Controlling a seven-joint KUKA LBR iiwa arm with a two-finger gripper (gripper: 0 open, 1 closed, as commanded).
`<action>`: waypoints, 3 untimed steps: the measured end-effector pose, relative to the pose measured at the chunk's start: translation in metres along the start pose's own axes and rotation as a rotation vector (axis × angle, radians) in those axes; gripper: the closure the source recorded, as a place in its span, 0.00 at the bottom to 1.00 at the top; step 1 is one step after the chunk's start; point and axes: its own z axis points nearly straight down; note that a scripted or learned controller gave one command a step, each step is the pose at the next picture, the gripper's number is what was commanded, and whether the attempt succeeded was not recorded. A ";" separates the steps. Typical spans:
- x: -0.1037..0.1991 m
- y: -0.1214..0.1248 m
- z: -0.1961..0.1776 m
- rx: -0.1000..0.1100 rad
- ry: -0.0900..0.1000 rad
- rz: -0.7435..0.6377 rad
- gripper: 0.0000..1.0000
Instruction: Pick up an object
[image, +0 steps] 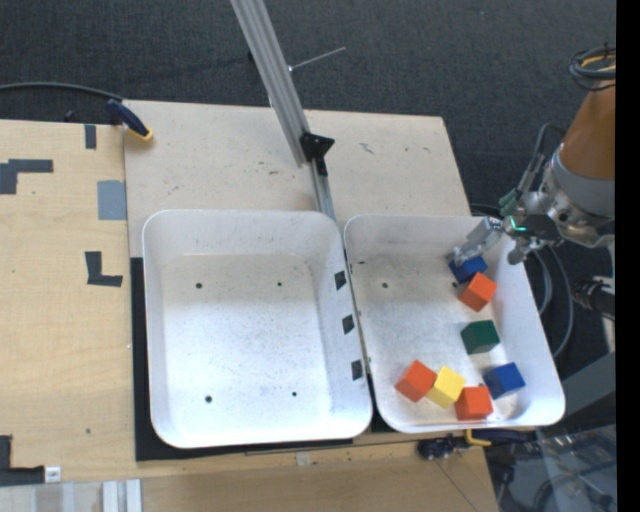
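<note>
My gripper hangs over the far right corner of the right bin. Its fingers stand apart, open, and I see nothing between them. A blue block lies just below the left finger, and an orange block touches that blue block on its near side. Further forward lie a green block and a second blue block. An orange block, a yellow block and another orange block cluster at the bin's front.
The left bin stands beside the right one, with a divider wall between them. A metal pole slants down from the top to the bins' far edge. The arm's orange band is at the right, with cables around it.
</note>
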 end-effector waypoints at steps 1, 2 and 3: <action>-0.008 -0.001 0.047 0.005 0.000 0.002 0.00; -0.005 0.000 0.091 0.005 0.000 0.001 0.00; -0.001 -0.010 0.141 0.006 0.001 0.001 0.00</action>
